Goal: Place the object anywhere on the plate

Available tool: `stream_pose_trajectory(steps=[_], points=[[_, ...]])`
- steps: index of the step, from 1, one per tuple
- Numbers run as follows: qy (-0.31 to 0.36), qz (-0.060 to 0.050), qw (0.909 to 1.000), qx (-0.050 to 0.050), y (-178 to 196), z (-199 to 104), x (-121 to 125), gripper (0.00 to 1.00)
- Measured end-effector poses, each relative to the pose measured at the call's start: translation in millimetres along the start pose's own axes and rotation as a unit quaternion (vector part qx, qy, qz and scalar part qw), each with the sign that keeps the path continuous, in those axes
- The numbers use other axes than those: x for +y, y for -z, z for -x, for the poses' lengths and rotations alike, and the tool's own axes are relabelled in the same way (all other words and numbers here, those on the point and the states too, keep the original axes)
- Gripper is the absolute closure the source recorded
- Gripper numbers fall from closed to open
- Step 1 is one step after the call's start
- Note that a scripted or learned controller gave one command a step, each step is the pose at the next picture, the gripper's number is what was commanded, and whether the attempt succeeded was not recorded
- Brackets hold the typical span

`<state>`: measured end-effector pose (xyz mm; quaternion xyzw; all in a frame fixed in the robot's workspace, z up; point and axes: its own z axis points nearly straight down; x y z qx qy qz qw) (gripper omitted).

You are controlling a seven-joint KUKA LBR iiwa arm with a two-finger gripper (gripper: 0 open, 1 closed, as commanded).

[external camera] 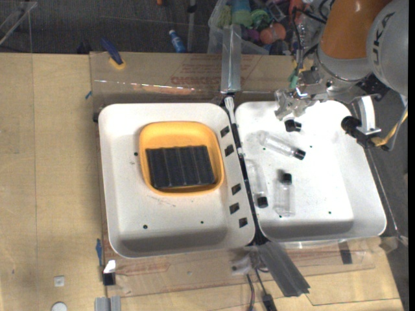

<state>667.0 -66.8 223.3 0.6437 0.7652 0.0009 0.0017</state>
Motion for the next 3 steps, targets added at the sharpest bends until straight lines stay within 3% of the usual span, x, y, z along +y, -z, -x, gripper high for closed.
stream_pose_trajectory(steps=[2, 3], points=[[0.055, 0.0, 0.9985, 0.0, 41.6, -16.7, 3.0, 1.0], [0.07, -0.002, 0.9975, 0.001, 32.3, -9.8, 1.7, 1.0]])
